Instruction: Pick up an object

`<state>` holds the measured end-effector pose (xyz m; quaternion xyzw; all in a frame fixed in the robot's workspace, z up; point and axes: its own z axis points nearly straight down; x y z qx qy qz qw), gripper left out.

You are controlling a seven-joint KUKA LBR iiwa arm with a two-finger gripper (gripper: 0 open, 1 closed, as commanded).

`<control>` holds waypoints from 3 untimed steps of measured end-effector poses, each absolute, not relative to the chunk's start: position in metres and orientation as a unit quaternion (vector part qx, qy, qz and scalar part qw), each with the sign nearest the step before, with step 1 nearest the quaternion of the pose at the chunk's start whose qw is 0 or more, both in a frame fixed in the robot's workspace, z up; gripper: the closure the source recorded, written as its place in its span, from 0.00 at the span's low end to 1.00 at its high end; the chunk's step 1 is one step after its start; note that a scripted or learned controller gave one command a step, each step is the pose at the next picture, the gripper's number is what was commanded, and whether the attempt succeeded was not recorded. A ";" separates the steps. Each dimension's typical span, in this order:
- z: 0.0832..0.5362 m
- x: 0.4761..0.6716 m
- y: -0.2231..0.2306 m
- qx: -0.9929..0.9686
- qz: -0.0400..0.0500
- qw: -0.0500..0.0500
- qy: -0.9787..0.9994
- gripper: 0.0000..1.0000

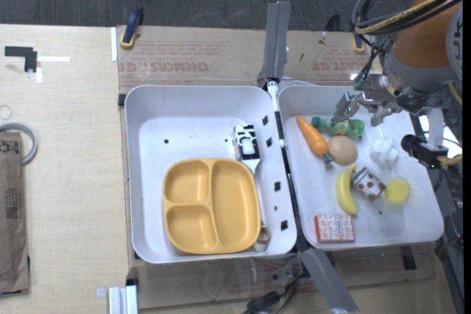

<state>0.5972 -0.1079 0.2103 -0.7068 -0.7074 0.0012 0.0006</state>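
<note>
My gripper (pixel 362 114) hangs over the back of the right bin (pixel 430 232), its two fingers spread open with nothing between them. Just below its left finger lies a green toy (pixel 352 129), partly hidden by the finger. An orange carrot (pixel 312 134) lies left of that, and a beige egg-shaped ball (pixel 342 151) sits in front of the green toy. Nearer the front are a banana (pixel 346 191), a small red and white box (pixel 368 185), a yellow round piece (pixel 397 190) and a white lump (pixel 383 151).
A flat red patterned box (pixel 335 227) lies at the right bin's front edge. The left bin (pixel 147 129) holds a yellow divided plate (pixel 212 204) and a small black and white object (pixel 246 142). Black hoses loop above the orange wrist band (pixel 434 18).
</note>
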 end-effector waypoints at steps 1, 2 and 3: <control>0.153 0.581 -0.093 -0.758 0.002 0.002 -0.652 0.00; 0.110 0.535 -0.101 -0.734 0.001 0.000 -0.679 0.00; 0.091 0.513 -0.116 -0.734 0.001 0.001 -0.679 0.00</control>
